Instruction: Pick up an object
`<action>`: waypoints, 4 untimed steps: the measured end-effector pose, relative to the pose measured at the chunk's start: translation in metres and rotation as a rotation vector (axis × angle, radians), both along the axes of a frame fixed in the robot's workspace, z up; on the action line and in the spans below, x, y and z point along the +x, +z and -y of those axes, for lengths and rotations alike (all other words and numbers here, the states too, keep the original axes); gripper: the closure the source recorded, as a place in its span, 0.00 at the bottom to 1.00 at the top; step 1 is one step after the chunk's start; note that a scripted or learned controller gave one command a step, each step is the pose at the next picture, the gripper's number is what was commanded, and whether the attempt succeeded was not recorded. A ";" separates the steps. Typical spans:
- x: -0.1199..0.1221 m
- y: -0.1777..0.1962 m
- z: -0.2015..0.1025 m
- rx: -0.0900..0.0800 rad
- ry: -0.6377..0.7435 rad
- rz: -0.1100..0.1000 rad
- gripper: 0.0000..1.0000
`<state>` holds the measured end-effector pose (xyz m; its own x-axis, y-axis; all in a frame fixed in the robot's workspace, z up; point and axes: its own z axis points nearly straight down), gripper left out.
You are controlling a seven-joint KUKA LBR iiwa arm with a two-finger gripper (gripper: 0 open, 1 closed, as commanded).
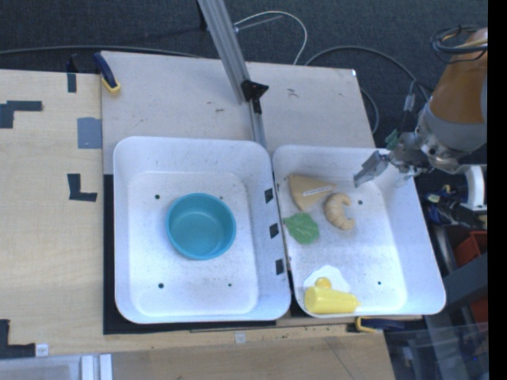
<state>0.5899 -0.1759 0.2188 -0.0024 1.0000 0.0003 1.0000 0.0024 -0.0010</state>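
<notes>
Your gripper hangs over the right bin's upper right corner, holding nothing; how wide it stands I cannot tell. The croissant lies nearest, just below-left, beside the wedge and leaf. Aim for the croissant's middle, come straight down, and keep off the bin wall.

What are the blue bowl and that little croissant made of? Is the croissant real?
The blue bowl looks like moulded plastic: one even teal colour, smooth, with a soft sheen at the rim. The croissant is probably a toy, plastic or rubber, since its tan surface looks uniform and smooth rather than flaky. The view is too coarse to be sure of either.
</notes>
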 end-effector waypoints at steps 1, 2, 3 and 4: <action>0.000 0.000 0.000 0.000 0.000 0.000 0.00; -0.002 -0.064 0.002 0.000 -0.001 -0.007 0.00; 0.000 -0.110 -0.004 0.000 0.000 -0.005 0.00; 0.000 -0.130 -0.005 -0.002 0.000 0.001 0.00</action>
<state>0.5902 -0.1712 0.0888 -0.0022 1.0000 -0.0018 1.0000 0.0022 0.0002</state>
